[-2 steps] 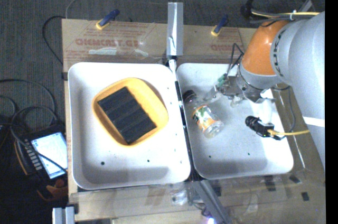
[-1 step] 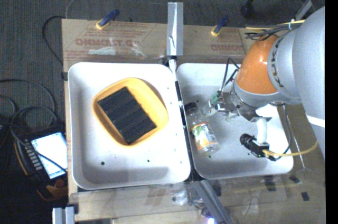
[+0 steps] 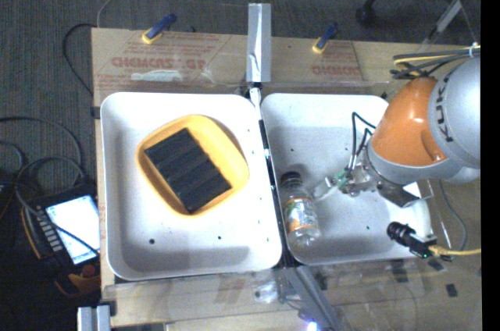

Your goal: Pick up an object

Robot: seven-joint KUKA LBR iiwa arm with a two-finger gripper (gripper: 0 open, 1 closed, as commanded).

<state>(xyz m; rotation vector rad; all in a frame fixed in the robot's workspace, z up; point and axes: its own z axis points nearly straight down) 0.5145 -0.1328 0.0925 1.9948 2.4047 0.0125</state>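
I'm looking down on two white bins side by side on the surface [image 3: 109,60]. In the left bin [image 3: 125,243] a yellow dish [image 3: 230,146] sits near the middle, tilted a little, with a black ribbed block [image 3: 187,168] lying inside it. In the right bin [image 3: 328,122] a clear bottle [image 3: 298,211] lies on its side at the near-left corner, tight against the wall shared with the left bin (dark cap pointing toward the far edge, orange label around its body).

The arm [image 3: 437,130] comes in from the right and hangs over the right half of the right bin, its orange band bulking large over the bin's right wall. Below it I can make out the claw [image 3: 348,181] low over the bin floor, just to the right of the bottle and apart from it. From this angle I cannot tell whether the claw is spread or closed; nothing shows between its tips.

At the far edge of the surface two clamps with yellow and blue handles [image 3: 158,28] hold down the cardboard, and a grey metal post [image 3: 258,40] stands between the bins.
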